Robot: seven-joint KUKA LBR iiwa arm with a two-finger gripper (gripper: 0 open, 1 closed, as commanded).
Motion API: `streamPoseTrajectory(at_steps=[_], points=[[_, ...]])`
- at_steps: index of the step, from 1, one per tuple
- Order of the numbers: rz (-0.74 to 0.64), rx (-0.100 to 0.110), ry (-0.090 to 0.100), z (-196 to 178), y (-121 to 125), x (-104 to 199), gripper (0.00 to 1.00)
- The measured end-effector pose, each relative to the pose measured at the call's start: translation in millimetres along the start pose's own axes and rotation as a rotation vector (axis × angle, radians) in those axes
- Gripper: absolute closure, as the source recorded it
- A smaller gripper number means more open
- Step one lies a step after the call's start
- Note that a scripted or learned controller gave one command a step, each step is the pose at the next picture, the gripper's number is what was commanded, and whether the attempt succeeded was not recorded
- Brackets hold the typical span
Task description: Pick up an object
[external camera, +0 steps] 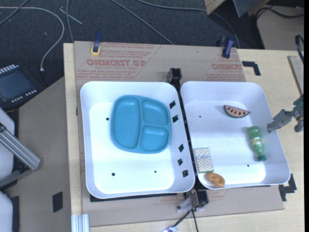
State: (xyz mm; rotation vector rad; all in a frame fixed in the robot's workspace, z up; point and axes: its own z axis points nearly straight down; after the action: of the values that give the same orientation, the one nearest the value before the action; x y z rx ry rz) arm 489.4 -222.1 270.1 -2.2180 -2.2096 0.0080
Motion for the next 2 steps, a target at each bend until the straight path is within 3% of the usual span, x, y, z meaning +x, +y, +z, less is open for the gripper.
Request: streamPoseTrajectory(at_steps=[1, 2], points=[[-0.004, -0.011, -0.003, -5.4, 2.2, 0.7, 0.00], [-0.004, -0.005, 0.000, 52.9, 11.2, 0.0, 0.00]])
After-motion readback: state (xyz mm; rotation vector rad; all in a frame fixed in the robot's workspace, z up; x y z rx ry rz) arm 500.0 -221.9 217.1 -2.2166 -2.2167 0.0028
